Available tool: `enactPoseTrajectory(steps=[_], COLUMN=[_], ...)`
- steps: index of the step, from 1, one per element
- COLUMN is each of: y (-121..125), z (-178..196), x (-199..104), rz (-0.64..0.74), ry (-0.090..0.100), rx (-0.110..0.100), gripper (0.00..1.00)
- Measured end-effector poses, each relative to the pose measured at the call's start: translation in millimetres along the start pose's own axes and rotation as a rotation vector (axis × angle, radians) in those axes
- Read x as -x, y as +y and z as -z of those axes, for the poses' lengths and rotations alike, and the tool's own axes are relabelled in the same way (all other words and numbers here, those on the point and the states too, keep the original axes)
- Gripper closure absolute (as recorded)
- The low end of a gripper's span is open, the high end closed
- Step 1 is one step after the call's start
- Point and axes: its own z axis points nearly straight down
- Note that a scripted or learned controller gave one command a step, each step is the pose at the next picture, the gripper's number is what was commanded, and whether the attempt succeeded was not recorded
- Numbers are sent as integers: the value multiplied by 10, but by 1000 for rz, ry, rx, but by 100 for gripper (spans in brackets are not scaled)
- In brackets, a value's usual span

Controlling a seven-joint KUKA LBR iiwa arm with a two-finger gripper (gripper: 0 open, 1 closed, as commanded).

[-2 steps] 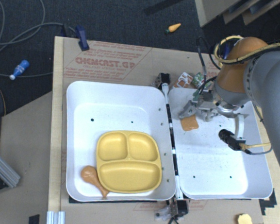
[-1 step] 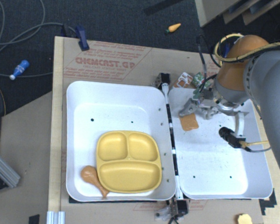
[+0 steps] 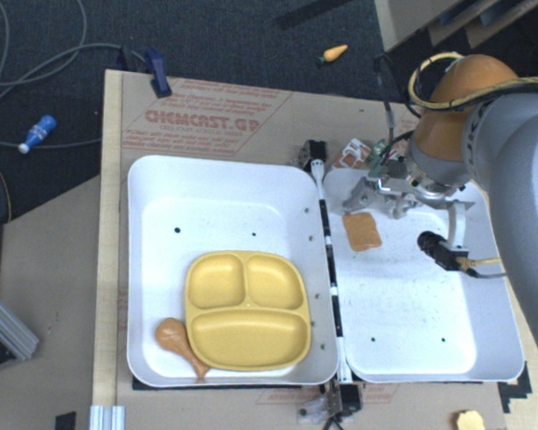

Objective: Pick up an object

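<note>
Gripper (image 3: 380, 198) sits low over the right bin (image 3: 427, 336), far-left corner; can't tell its state. Nearest obj is the tan slab (image 3: 362, 232), just below/near side of it, long axis running roughly toward cam. Yellow plate (image 3: 246, 308) lies in the left bin, well apart.

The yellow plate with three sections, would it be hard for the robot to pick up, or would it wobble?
The yellow plate looks like stiff moulded plastic, so it probably would not flop. It lies flat and wide in the left bin, so it is unlikely to tip or roll. Its smooth, low rim may be slippery and awkward to pinch.
</note>
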Motion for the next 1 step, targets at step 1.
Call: enactPoseTrajectory(steps=[1], y=[-307], z=[-1], x=[-31], rz=[-3], ry=[1], rx=[-8], gripper=[0])
